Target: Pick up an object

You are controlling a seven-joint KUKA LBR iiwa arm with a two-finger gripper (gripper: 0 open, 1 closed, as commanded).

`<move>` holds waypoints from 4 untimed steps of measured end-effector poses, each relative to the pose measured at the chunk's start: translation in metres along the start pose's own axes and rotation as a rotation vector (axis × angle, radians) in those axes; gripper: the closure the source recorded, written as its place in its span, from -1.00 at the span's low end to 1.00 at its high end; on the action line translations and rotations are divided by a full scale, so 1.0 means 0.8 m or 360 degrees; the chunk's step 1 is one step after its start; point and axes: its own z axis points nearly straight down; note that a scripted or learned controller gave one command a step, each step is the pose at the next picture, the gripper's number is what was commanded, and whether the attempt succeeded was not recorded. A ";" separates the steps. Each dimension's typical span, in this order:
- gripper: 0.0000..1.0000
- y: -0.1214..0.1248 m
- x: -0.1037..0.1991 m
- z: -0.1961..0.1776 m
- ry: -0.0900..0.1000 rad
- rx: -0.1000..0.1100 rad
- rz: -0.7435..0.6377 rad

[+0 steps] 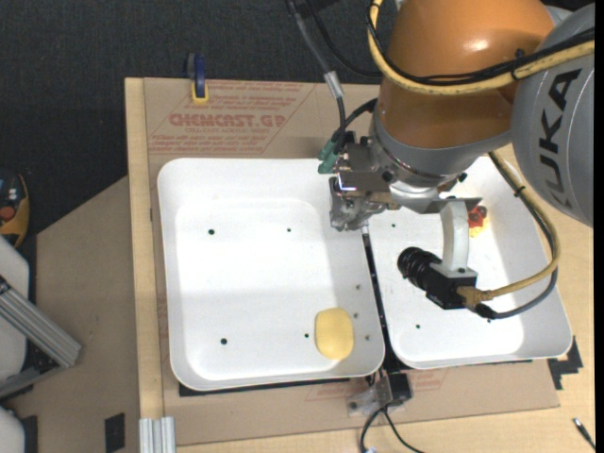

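Hanging over the line where the two shallow white plastic bins meet, the claw (351, 217) is mostly covered by the big orange wrist of the arm (462, 74), so I cannot tell how it stands or whether anything is in it.

The likely thing to pick is the small pale yellow rounded lump (334, 334). It lies in the left white bin (203, 281), nearer to the camera than the claw and a little to the left, close to that bin's front right corner. I judge it to be light and perhaps a bit soft, like foam or dough, with a smooth skin; a grip across its shorter width, low on the sides, seems safest. The near walls of the bin leave little room for the claw there.

In the right white bin (528, 328) a small red and orange thing (477, 216) is partly hidden under the arm.

The bins sit on a brown cardboard sheet (236, 111) with red print on the counter, over dark carpet (113, 17).
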 end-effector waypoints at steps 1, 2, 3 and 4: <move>1.00 0.010 0.059 -0.177 0.0015 -0.0045 -0.0016; 1.00 0.032 0.126 0.008 -0.0004 0.0004 -0.0013; 1.00 -0.020 0.025 0.035 -0.0002 -0.0004 0.0006; 1.00 -0.018 -0.057 0.096 -0.0001 -0.0004 0.0007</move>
